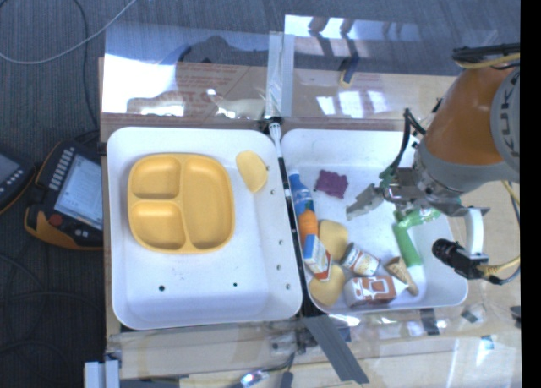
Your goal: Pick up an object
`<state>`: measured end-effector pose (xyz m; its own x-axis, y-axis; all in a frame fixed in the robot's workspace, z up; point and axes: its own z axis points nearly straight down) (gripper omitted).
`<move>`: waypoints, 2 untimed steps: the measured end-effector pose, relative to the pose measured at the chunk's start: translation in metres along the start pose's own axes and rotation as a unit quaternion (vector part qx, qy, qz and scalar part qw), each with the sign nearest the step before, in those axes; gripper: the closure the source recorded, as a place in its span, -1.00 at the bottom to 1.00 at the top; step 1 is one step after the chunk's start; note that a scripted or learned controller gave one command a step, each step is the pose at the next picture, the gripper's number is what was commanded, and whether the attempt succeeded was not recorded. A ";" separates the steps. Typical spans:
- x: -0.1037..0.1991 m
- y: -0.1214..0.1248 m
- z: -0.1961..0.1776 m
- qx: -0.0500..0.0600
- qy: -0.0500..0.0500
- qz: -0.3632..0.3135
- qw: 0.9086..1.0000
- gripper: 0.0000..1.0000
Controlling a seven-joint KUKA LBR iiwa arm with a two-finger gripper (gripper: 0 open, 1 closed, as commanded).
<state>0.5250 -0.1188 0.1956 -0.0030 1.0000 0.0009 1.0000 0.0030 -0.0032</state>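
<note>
Green marker (pixel 407 241) beside gripper (pixel 382 200); grasp not discernible.

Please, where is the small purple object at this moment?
In the camera view, the purple object lies in the right bin, in its upper part, to the right of the blue tube and to the left of the end effector.

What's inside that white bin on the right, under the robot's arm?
The right bin holds a purple block, a blue tube, a green marker, a small carton and yellowish pieces. The arm covers its right side.
</note>
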 end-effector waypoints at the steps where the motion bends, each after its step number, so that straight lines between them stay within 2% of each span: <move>1: 0.007 -0.036 0.103 -0.009 -0.002 -0.017 1.000 -1.00; 2: 0.037 -0.041 -0.025 -0.001 -0.001 0.015 1.000 -1.00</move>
<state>0.4843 -0.0823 0.2208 0.0276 0.9996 -0.0011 0.9996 -0.0276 -0.0020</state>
